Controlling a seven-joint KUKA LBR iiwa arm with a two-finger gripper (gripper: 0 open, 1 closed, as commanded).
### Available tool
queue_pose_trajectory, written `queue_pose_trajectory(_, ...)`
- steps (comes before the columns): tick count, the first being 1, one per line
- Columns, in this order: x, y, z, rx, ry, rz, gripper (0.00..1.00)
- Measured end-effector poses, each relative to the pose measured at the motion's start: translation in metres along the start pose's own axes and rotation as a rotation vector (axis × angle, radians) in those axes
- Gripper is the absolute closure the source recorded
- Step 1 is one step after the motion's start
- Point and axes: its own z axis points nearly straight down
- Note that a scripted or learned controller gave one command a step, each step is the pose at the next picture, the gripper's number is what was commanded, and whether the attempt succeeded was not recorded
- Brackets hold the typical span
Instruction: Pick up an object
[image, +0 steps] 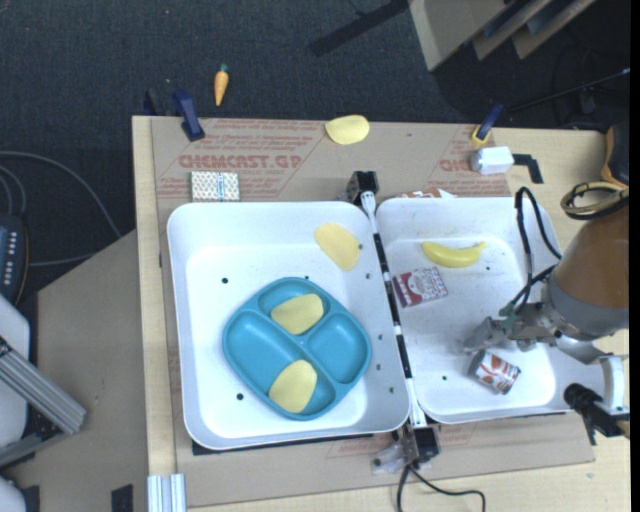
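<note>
The end effector (497, 336) hangs low in the right bin (440, 400), near its front edge, just above a small red-and-white can (495, 371), seemingly lining up a grasp; whether it grips anything I cannot tell

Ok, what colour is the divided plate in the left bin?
Blue; the divided plate shows clearly in the camera view, holding two yellow pieces.

Tool (497, 338) low, arm from right
</note>
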Motion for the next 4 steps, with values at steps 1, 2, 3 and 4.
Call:
queue_pose_trajectory(1,0.038,-0.004,0.019,0.004,0.003,-0.002,0.00)
queue_pose_trajectory(2,0.039,0.062,0.019,0.001,0.002,-0.002,0.00)
queue_pose_trajectory(3,-0.003,0.010,0.019,0.003,0.001,0.000,0.00)
queue_pose_trajectory(4,-0.003,0.011,0.009,0.000,0.001,0.000,1.00)
